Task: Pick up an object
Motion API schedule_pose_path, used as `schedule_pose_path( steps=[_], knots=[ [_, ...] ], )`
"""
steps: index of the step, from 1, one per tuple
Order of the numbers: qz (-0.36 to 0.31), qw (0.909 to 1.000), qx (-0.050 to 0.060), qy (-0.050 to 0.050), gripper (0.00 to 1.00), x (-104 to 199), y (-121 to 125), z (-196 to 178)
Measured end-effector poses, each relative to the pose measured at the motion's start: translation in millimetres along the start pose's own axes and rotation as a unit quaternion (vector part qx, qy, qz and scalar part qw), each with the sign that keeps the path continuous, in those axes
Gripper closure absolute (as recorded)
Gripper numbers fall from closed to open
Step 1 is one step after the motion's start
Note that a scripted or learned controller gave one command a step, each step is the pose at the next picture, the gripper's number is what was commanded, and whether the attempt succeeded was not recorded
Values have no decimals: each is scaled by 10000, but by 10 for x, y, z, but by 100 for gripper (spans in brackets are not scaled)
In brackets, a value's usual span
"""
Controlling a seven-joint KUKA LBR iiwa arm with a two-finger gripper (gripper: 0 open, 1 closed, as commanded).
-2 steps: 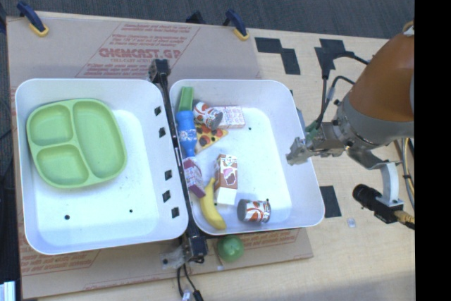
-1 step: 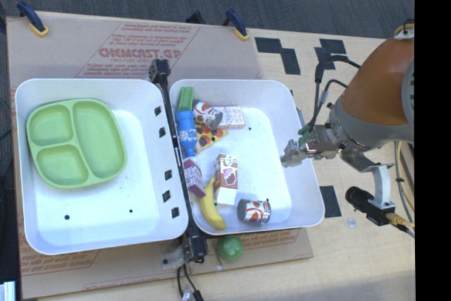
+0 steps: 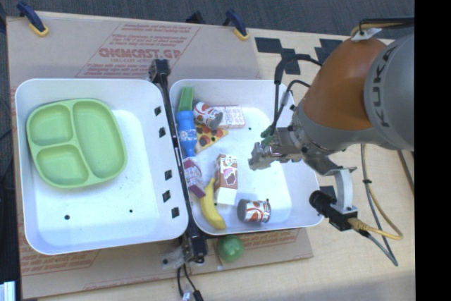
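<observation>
My gripper (image 3: 261,156) hangs over the right part of the right bin (image 3: 278,99), just right of a small brown-and-white carton (image 3: 226,173). I see nothing between its fingers. In the same bin lie a banana (image 3: 210,206), a small can on its side (image 3: 254,211), a blue bottle (image 3: 186,134), a green stick-like item (image 3: 185,98), a white-and-red pack (image 3: 227,116) and a few small colourful pieces (image 3: 206,135). The bulky grey and orange wrist (image 3: 345,91) hides the bin's right rim.
The left bin (image 3: 91,218) holds a light green divided plate (image 3: 75,142). A green ball (image 3: 229,248) lies outside the bins at the front edge. Black clips (image 3: 161,70) join the bins along the middle. Cables (image 3: 373,218) trail at the right.
</observation>
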State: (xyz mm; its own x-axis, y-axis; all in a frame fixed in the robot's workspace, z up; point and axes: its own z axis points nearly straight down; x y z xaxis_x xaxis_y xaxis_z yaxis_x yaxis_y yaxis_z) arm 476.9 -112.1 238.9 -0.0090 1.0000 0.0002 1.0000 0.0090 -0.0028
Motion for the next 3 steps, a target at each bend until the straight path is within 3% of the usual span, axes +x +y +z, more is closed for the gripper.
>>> schedule_pose_path(
  steps=[1,2,3],
  knots=[
    [23,10000,-17,-9,100,-723,330,-430],
    [12,10000,4,0,100,-671,1082,237],
    [10,10000,-2,6,100,-272,504,-114]
  ],
)
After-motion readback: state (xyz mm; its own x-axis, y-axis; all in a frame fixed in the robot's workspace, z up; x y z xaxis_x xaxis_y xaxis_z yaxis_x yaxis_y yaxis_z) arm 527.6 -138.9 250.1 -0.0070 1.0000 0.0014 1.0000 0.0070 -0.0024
